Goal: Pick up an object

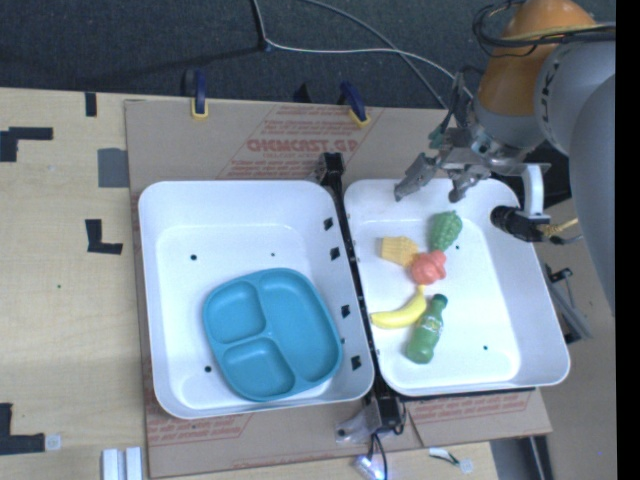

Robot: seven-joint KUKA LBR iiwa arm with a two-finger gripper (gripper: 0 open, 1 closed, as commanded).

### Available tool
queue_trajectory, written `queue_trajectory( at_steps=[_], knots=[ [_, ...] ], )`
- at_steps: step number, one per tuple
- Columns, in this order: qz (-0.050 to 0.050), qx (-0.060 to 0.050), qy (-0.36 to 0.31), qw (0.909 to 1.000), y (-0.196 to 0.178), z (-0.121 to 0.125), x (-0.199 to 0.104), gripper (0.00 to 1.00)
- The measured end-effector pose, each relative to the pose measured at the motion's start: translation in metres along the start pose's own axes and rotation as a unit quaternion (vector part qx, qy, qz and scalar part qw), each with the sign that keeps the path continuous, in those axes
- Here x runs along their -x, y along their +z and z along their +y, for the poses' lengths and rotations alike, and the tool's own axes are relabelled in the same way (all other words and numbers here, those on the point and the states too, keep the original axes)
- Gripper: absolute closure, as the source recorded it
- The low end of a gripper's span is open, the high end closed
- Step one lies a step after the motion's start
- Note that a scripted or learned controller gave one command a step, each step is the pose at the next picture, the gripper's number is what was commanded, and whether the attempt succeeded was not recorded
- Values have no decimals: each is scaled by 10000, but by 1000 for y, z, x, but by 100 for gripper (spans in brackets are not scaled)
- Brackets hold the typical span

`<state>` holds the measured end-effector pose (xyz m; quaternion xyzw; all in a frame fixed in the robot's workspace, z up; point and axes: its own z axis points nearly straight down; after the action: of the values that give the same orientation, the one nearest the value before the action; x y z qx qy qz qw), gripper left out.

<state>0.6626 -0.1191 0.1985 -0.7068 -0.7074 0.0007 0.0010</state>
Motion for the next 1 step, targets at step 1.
queue_trajectory(
  at_steps=[1],
  knots=[
    [-1,-20,19,10000,46,-13,50,0]
  ],
)
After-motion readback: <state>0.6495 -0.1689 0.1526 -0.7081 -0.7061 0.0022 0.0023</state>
